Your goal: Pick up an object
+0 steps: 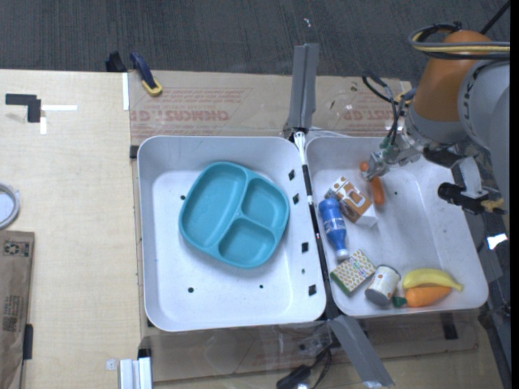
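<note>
My gripper [379, 164] hangs low over the back of the right bin [442, 217], reaching in from the right. Right beneath its tip lies a small orange, carrot-like piece [377, 191]; whether they touch is unclear. Just in front sits a brown and white carton [350, 200] with a blue bottle [331, 227] lying beside it on the left. Along the bin's front lie a patterned box [352, 271], a small can [381, 284], a yellow banana [431, 279] and an orange carrot [426, 296].
The left bin [162, 290] holds a blue divided plate [235, 214]. A grey divider post [304, 87] rises between the bins at the back. A roll of tape [6, 207] and a brown packet [15, 298] lie on the wooden bench to the left.
</note>
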Controlling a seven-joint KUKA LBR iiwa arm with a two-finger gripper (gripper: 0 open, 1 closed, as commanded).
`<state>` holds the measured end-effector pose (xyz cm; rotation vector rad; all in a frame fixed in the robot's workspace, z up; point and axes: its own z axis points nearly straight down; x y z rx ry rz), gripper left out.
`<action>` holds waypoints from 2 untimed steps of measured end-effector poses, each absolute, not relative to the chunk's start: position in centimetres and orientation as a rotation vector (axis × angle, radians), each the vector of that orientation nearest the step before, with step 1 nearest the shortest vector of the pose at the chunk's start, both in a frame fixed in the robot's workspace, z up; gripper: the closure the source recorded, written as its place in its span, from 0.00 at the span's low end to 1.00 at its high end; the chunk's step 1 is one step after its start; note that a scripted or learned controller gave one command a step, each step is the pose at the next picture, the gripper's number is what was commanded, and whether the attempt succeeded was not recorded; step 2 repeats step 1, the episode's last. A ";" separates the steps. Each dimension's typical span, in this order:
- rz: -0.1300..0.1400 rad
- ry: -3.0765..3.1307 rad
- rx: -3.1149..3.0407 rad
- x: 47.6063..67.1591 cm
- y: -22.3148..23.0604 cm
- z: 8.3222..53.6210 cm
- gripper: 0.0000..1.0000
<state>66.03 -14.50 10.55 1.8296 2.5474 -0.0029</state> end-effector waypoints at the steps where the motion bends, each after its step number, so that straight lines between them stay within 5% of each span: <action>1: -0.002 2.491 1.913 65.8 -6.7 23.6 1.00; 2: -0.002 2.491 1.913 65.8 -6.7 23.6 1.00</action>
